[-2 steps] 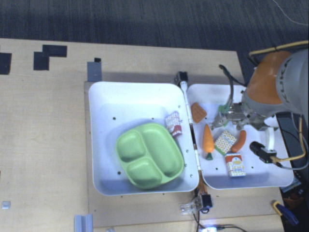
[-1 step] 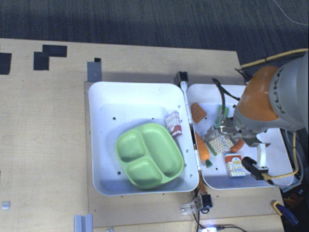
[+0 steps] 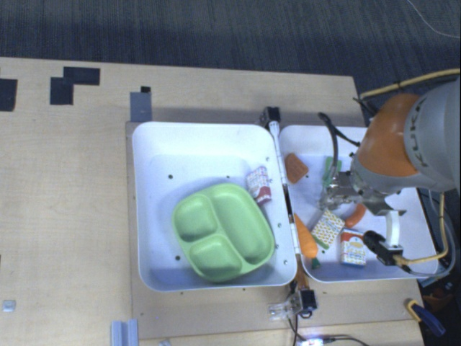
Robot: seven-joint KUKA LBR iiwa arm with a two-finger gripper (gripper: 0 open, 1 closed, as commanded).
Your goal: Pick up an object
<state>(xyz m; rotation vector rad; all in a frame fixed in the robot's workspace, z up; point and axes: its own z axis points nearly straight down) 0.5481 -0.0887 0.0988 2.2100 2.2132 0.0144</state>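
Note:
My gripper (image 3: 338, 195) hangs low in the right bin (image 3: 414, 265), under the orange-banded wrist. Right below it lies a dotted white-and-green packet (image 3: 328, 229), and an orange piece (image 3: 354, 215) sits just to its right. A carrot (image 3: 306, 241) lies along the bin's left wall. A small red-and-white carton (image 3: 353, 250) rests near the front wall. An orange-brown chunk (image 3: 295, 166) sits at the back left, and a green item (image 3: 331, 170) shows just behind the gripper. The wrist hides what is directly beneath the gripper.
The left bin (image 3: 155, 193) holds a green divided plate (image 3: 223, 229) and a small red-and-white can (image 3: 259, 184) by its right wall. The wall between the bins runs close to the carrot. Plain wooden bench surrounds both bins.

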